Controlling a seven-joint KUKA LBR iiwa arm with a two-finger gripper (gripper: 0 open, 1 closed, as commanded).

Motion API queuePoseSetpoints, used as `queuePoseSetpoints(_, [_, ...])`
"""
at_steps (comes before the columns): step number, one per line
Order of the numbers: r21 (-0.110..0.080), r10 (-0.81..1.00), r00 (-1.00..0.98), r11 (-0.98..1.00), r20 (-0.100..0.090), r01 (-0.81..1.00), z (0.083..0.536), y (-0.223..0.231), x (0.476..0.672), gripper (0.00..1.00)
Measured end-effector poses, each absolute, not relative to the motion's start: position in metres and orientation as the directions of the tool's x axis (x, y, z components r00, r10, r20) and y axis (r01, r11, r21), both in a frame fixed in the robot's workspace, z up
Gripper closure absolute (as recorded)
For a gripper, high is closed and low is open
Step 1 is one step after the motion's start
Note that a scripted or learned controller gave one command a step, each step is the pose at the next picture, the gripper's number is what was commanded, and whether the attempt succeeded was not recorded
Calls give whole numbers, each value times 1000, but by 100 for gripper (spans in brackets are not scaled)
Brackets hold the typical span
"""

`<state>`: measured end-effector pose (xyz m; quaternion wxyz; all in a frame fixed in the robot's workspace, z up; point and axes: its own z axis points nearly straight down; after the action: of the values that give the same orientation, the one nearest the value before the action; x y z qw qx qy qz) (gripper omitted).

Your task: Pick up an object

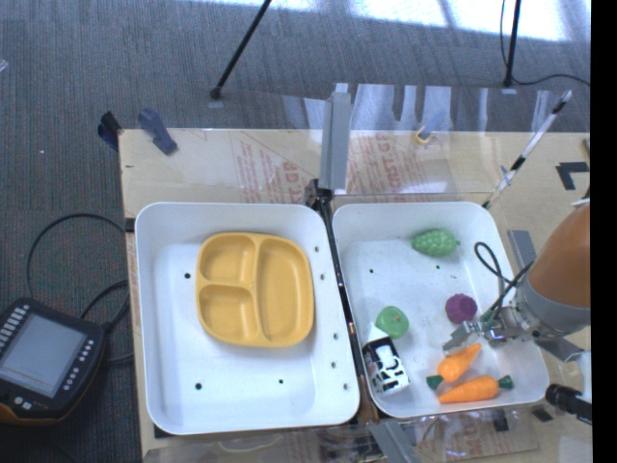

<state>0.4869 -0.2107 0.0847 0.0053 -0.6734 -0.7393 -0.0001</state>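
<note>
The right bin (405, 225) holds a bumpy green fruit (435, 242) near its far side, a purple round piece (461, 308), a small green piece (391, 320), two orange carrots (458, 363) (471, 390) and a black-and-white block (386, 367) at the front left. My gripper (472, 332) reaches in from the right, low over the bin between the purple piece and the upper carrot. Nothing shows between its tips.
The left bin (164, 394) holds a yellow sectioned plate (255, 288). A grey post (335, 143) stands behind the bins' dividing rim. A handheld pendant (43, 357) lies on the floor at left, and tripod legs stand behind the bench.
</note>
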Motion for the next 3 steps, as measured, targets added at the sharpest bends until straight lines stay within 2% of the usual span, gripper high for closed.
queuePoseSetpoints(1, [-6, 994, -111, 111, 5, 994, 85, -176, 475, 0])
queuePoseSetpoints(2, [-9, 995, -104, 104, 7, 995, 93, -177, 474, 100])
queuePoseSetpoints(3, [3, 999, 33, -33, 0, 999, 190, -126, 478, 100])
